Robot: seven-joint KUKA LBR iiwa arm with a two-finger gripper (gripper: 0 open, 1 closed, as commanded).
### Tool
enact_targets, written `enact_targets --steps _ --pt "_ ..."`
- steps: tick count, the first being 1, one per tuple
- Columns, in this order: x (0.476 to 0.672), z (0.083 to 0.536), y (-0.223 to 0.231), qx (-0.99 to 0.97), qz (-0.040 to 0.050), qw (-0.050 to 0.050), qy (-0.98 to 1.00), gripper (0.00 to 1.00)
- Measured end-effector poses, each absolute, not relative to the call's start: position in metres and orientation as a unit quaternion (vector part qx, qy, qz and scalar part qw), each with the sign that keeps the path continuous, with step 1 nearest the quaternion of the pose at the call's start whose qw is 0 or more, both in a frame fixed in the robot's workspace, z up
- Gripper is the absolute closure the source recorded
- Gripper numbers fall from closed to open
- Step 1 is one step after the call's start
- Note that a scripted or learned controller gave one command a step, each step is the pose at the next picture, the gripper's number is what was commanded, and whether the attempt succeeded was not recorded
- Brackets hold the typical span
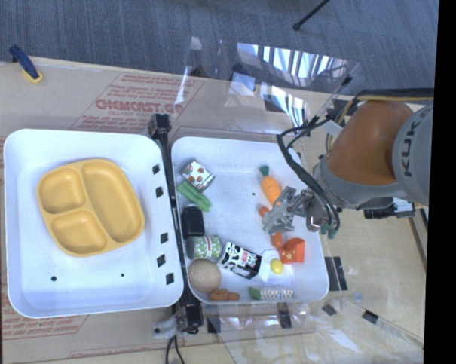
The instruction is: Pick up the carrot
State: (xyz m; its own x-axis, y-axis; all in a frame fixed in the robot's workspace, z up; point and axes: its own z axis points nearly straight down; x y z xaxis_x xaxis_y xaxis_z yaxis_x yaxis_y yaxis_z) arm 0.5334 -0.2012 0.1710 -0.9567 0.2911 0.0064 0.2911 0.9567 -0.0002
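- Camera view: the carrot (271,188) lies in the right bin (237,151), in its upper right part, orange with a small green top pointing toward the upper edge of the frame. It rests on the bin floor, clear of the other toys.
- The gripper (279,216) hangs just below and beside the carrot's lower end, reaching in from the right of the frame under the arm's orange band (369,142). Its metal fingers look slightly spread, with nothing visibly pinched between them; the carrot sits outside them, near or perhaps just touching one tip, which I cannot settle from this angle.
- Just under the gripper lie a small orange piece and a red block (291,250); lower in the bin sit a black-and-white carton (240,259), a round beige ball (204,275) and a green bean pod (193,195).
- The left bin (15,228) holds a yellow divided plate (90,205), well apart from the work.
- Judged step: the approach, with the grasp not yet made.
- The next move calls for shifting the fingers toward the upper edge of the frame so they straddle the carrot's body across its narrow width, then lowering and closing. The risk, as I judge it, is nudging the carrot away or catching the small orange piece instead.
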Motion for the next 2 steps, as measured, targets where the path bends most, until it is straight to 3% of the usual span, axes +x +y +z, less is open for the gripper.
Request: enact_targets --steps 1,2 --pt "0.534 0.241 -0.21 -0.151 0.0009 -0.004 -0.988 1.0" --pt "0.565 0.249 -0.095 -0.293 -0.0009 -0.001 -0.956 1.0"
